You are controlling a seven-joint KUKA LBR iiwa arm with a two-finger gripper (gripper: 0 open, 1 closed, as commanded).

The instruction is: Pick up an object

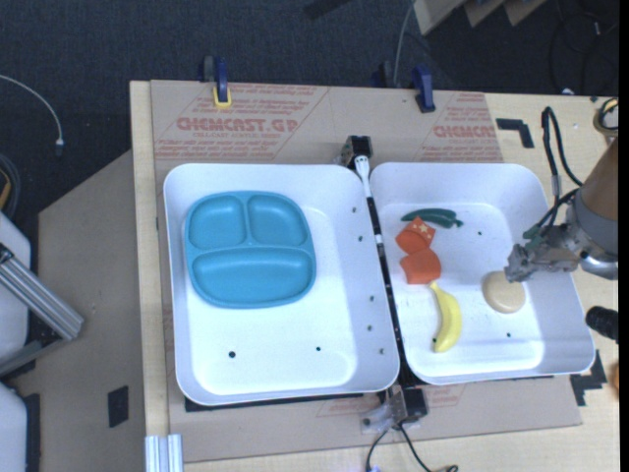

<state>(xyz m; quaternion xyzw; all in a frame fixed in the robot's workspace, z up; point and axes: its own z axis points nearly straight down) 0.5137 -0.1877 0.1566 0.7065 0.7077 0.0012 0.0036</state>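
Observation:
The right bin (472, 362) holds a yellow banana (447, 321), an orange-red block (421, 266), a smaller red piece (416, 234), a dark green pepper-like item (432, 217) and a round beige object (505, 294). My gripper (523, 266) hangs at the bin's right side, just above the upper right of the beige object. Nothing shows between its fingers. The arm comes in from the right edge.
In the left bin (197, 362) lies a blue divided plate (252, 249). Black cables (550, 155) run along the bench's right side. Blue clamps (221, 79) hold the cardboard base at the back.

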